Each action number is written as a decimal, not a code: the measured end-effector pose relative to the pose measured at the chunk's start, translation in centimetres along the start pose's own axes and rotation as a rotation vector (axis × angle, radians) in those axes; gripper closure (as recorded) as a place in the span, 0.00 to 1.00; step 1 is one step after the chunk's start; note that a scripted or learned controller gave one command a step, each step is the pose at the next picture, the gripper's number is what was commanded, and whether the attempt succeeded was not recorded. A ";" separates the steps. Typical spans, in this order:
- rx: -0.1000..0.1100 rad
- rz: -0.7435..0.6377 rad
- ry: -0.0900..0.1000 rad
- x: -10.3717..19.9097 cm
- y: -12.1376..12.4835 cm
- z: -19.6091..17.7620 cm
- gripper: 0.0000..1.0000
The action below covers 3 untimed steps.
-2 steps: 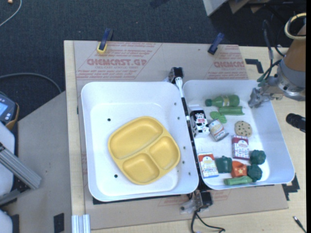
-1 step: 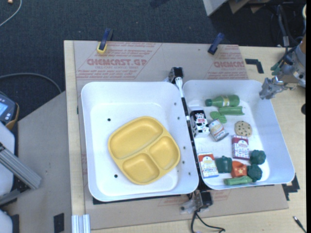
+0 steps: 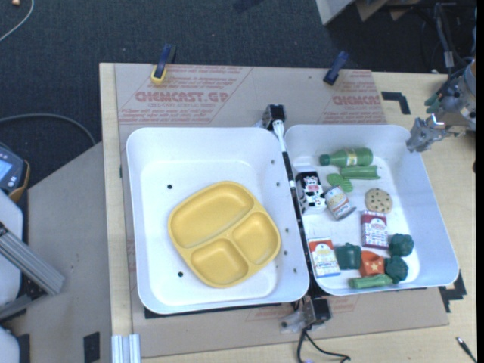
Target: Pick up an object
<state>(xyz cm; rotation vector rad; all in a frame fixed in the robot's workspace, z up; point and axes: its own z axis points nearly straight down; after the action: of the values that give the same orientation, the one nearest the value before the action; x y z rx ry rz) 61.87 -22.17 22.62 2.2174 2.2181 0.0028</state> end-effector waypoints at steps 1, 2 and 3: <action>0.007 -0.003 0.004 4.8 -2.0 -1.1 1.00; 0.009 -0.005 0.005 10.4 -4.2 -0.1 1.00; 0.010 -0.004 0.005 14.9 -6.4 0.7 1.00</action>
<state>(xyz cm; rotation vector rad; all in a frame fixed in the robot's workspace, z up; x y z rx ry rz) 55.48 -7.32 21.81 2.2203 2.2295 -0.0026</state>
